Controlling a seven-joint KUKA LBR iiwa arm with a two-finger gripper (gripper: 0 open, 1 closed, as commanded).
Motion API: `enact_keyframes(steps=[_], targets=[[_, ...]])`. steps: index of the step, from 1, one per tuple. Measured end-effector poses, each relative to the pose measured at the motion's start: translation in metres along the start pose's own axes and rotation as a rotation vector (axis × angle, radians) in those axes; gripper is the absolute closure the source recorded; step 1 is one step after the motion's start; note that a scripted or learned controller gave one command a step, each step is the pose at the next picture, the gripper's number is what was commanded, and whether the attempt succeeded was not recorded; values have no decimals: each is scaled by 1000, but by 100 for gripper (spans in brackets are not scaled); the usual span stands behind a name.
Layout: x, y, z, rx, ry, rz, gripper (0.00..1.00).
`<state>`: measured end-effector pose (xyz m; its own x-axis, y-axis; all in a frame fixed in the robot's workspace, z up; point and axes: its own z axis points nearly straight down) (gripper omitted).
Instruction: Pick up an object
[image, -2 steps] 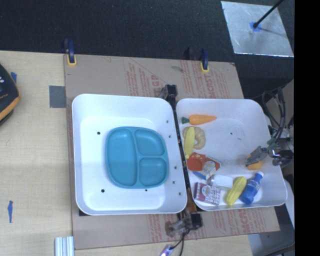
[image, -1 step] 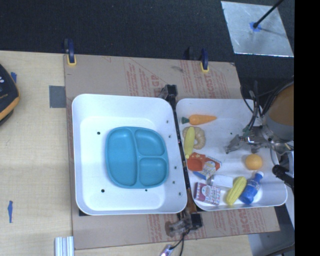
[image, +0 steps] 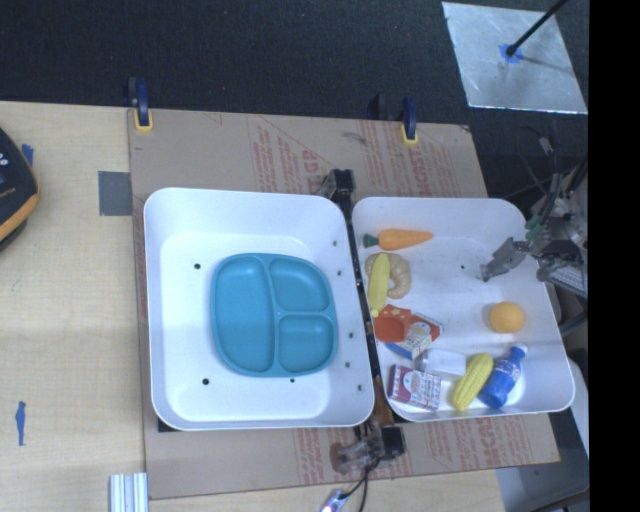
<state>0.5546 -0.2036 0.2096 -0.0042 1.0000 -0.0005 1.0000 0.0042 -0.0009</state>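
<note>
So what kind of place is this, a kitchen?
Probably a robot test bench, not a kitchen: two white bins clamped onto cardboard, toy food like a carrot, and a robot hand reaching in.

Grey metal fingers (image: 497, 264) — pale wrist housing, thin cables.

A single fixed camera looks down at a slant from above the bench, far enough back to frame both shallow white plastic bins (image: 160, 300), with the grey two-finger gripper (image: 500, 262) at its right side.

Lab bench (image: 70, 300), clamped cardboard (image: 300, 150)
</note>
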Motion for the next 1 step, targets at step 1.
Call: enact_keyframes(steps=[1], targets=[[-8,-54,70,3,1,0,0]])
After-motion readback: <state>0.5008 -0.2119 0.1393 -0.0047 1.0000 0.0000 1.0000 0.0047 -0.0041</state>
